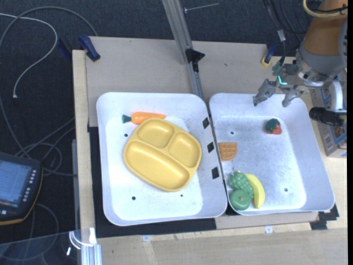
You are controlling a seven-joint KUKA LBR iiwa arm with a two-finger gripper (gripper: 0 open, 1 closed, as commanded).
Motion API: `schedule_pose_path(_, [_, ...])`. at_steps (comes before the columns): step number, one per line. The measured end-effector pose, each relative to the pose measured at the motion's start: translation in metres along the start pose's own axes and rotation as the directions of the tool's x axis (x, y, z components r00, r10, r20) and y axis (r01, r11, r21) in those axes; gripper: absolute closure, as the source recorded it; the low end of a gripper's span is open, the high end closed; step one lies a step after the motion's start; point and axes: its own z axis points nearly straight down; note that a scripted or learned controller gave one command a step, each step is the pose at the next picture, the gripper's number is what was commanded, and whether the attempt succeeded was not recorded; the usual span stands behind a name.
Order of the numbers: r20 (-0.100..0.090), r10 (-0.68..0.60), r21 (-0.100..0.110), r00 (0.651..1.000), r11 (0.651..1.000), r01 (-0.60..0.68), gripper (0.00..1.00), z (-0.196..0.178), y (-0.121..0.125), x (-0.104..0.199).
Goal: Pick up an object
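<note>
**Claw up high, nothing grabbed**

We've got the gripper (277,94) spread open, carrying nothing, above the right bin (309,164) far edge. Closest target's the small red-green toy (272,127) just below. It's tiny and roundish, so we'd bet it rolls away.

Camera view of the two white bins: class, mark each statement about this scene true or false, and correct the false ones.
1. The yellow divided plate lies in the left bin. True.
2. The carrot lies in the right bin. False: it lies in the left bin, beside the plate's far edge.
3. The pincer is open above the right bin's far edge. True.
4. The pincer holds the banana. False: the banana lies at the right bin's near edge, beside the green fruit.
5. The waffle piece sits on the plate. False: it lies in the right bin near the divide.
</note>
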Motion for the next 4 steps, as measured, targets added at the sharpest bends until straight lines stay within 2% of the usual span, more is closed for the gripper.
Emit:
schedule_pose_path(2, [-0.001, 0.001, 0.005, 1.0, 1.0, -0.001, 0.0, 0.092, -0.011, -0.002])
schedule_pose_path(3, [-0.001, 0.001, 0.005, 1.0, 1.0, -0.001, 0.0, 0.127, -0.011, -0.001])
schedule_pose_path(4, [0.0, 0.001, -0.002, 1.0, 1.0, -0.001, 1.0, 0.112, -0.01, -0.001])
